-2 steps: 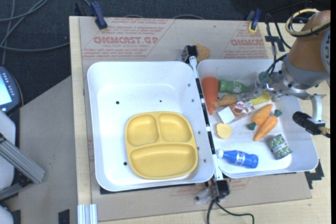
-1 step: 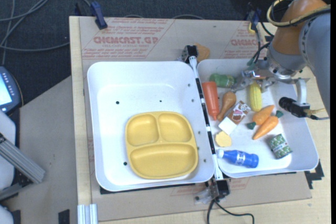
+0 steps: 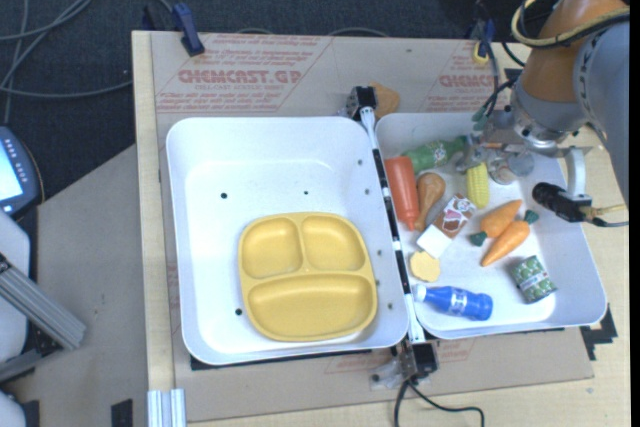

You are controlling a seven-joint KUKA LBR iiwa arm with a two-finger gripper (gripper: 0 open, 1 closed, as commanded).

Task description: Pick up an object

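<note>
Your gripper (image 3: 487,158) hangs over the corn (image 3: 478,182) in the right bin (image 3: 575,310); I cannot tell how wide it is. The carrots (image 3: 503,233) lie close, so it may push them.

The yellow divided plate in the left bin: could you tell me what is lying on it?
The yellow divided plate shows all three compartments bare, with nothing lying in them. It rests on the floor of the left bin. Whatever part of the bin floor lies beneath the plate is covered.
</note>
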